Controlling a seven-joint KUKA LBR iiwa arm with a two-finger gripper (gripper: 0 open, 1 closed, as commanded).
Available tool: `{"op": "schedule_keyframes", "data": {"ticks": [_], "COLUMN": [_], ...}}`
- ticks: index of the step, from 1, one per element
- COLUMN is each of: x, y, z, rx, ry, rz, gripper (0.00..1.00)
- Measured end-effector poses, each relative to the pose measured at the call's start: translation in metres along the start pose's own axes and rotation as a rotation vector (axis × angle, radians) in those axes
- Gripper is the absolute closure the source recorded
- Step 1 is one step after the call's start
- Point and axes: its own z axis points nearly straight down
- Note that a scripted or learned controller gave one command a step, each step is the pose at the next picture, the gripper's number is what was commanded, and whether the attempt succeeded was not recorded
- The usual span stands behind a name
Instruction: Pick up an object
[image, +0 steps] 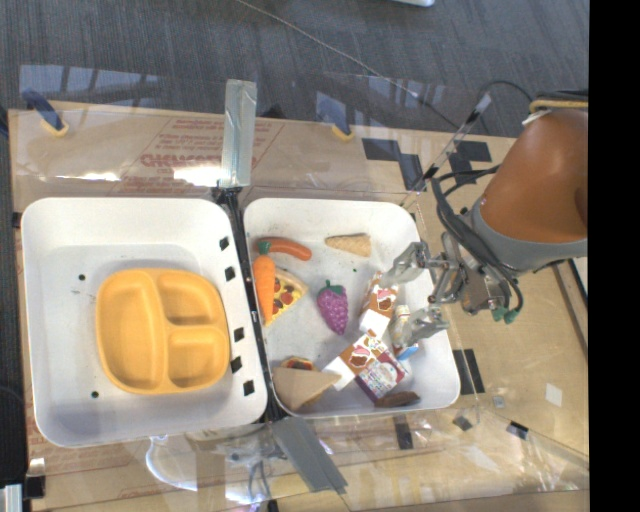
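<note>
Overhead slanted view of the bench with two shallow white bins side by side. The arm (540, 190) enters from the right, its orange band uppermost and the grey wrist below it, angled down and leftward over the right edge of the right bin (300, 212). The gripper (412, 290) hangs above the bin's right half with its two metal fingers (405, 262) spread wide, one toward the far side and one toward the near side; nothing lies between them.

Directly beside the fingertips sits a small brown-and-white carton (381, 300). A second, larger carton (375, 365) with red and white print lies nearer the front wall, next to a tan wedge (300, 387). Toward the bin's centre is a purple grape bunch (333, 305). Along the left wall lie a carrot (263, 285), touching a pizza slice (287, 293), and above them an orange sausage (285, 248). A pale bread piece (348, 243) rests near the far wall.

The left bin (60, 230) holds a yellow divided tray (160, 328), lying flat, well apart from the gripper.
</note>
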Motion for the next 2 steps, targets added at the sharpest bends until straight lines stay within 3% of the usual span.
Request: {"op": "schedule_keyframes", "data": {"ticks": [1, 2], "x": [0.015, 0.021], "y": [0.018, 0.035], "z": [0.131, 0.173], "rx": [-0.004, -0.002], "ry": [0.010, 0.003], "rz": [0.069, 0.144], "gripper": [0.00, 0.00]}}
